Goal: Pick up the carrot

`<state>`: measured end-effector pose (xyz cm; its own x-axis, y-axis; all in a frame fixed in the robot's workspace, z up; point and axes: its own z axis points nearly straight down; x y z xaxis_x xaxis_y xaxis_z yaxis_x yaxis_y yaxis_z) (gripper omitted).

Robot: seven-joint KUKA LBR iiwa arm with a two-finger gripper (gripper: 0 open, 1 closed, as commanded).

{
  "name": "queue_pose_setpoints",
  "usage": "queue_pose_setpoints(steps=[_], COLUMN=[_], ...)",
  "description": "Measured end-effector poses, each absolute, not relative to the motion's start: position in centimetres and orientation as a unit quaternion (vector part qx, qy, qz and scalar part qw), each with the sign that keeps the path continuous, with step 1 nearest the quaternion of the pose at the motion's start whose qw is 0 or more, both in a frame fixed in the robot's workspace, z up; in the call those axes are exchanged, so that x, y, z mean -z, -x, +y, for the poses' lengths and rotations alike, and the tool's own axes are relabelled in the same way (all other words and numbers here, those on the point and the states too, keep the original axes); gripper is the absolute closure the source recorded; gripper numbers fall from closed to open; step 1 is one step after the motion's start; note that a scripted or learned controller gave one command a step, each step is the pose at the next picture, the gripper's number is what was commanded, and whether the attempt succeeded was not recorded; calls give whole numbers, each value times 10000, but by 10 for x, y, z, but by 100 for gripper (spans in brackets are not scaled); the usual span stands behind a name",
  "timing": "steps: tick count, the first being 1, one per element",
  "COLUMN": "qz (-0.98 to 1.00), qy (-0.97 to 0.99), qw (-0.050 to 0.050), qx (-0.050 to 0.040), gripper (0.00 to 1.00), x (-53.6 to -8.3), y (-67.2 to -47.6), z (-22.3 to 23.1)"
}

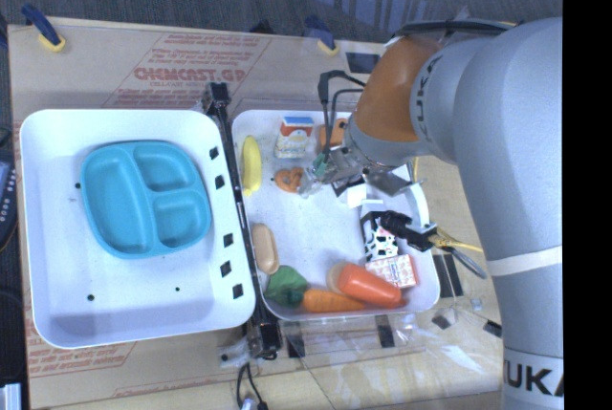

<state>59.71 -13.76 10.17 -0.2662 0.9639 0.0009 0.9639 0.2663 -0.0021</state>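
The carrot (332,301), slim and orange with a green leafy top (286,285), lies along the front wall of the right bin (316,222). A fatter orange-red vegetable (369,285) rests just behind it, touching it. My gripper (321,171) hangs over the back half of that bin, beside a small orange-brown item (288,179) and well behind the carrot. The grey wrist with its orange band (394,102) hides the bin's back right corner.
The right bin also holds a banana (251,163), a small carton (295,137), a bread roll (264,248), a cow-patterned carton (382,242) and a red-and-white packet (398,271). A blue divided plate (145,198) sits in the left bin (57,303).
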Motion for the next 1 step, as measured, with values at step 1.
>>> queue_pose_setpoints(steps=[1], qz=[-8920], qy=[4521], qw=[-53], qx=[0], gripper=[100], x=[-260], y=[-628], z=[-175])
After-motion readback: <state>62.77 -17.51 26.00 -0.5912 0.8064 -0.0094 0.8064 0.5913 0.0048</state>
